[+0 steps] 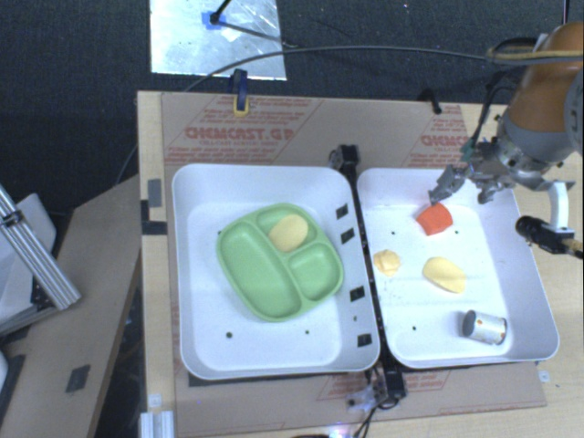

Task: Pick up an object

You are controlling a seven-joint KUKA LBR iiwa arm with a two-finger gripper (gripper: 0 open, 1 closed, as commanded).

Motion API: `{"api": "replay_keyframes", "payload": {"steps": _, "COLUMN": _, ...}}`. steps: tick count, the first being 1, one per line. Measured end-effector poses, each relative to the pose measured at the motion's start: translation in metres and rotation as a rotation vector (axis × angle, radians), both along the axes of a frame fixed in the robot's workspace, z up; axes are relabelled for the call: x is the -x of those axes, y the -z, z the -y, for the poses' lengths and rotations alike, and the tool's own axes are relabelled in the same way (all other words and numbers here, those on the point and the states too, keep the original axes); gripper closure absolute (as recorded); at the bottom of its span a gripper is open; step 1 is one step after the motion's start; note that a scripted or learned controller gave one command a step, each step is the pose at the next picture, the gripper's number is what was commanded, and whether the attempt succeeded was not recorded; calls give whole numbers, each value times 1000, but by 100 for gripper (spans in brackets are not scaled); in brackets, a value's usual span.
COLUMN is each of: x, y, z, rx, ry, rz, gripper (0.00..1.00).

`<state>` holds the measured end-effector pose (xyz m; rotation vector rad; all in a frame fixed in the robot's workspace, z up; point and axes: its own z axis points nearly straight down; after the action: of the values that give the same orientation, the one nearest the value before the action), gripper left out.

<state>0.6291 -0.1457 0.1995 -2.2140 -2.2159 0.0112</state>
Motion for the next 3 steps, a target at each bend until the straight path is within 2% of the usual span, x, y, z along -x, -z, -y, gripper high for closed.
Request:
{"api": "replay_keyframes", "payload": {"steps": 1, "x": -3, "y": -8, "z": 0, "rx": 2, "ry": -2, "rz": 13, "gripper": 0}}
{"api": "replay_keyframes", "payload": {"steps": 3, "x": -1, "y": 106, "z": 9, "rx": 2, "ry": 0, "rz": 10, "gripper": 0}}
